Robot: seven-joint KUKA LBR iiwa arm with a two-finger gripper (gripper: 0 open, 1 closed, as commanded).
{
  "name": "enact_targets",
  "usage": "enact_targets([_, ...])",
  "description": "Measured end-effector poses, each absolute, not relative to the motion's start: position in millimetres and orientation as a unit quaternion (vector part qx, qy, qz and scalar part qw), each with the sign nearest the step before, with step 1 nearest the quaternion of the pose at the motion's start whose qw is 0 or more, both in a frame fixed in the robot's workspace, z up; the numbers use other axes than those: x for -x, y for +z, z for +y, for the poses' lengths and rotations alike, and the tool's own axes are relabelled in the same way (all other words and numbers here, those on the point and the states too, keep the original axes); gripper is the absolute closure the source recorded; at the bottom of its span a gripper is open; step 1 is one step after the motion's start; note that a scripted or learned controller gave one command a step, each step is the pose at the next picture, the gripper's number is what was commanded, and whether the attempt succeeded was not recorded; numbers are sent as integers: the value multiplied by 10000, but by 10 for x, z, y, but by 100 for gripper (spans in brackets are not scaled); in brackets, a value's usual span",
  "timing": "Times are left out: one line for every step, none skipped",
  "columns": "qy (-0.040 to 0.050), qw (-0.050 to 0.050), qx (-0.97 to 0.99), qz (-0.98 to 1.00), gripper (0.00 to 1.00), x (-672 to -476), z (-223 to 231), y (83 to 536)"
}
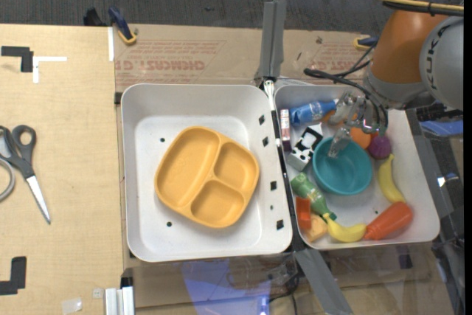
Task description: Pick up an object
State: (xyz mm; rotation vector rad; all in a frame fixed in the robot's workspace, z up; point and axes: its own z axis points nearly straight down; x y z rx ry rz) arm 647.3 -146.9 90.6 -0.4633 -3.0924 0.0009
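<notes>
Table [59, 232]: pale wood surface. Carries two white bins, left bin [136, 181] and right bin [422, 181], touching. Scissors [26, 166] at left edge; cardboard sheet [184, 59], apparently, behind bins.

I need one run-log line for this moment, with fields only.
phase: reaching | claw: above teal bowl rim, right bin | held: nothing seen | left bin: yellow divided plate

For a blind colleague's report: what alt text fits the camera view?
The gripper hangs over a teal bowl in the right bin, among toy bananas, a carrot and a blue bottle. The left bin holds a yellow divided plate.
</notes>
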Motion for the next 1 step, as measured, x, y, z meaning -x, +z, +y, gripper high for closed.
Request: enact_targets([30, -2, 1466, -9892, 100, -6503, -1488, 1029])
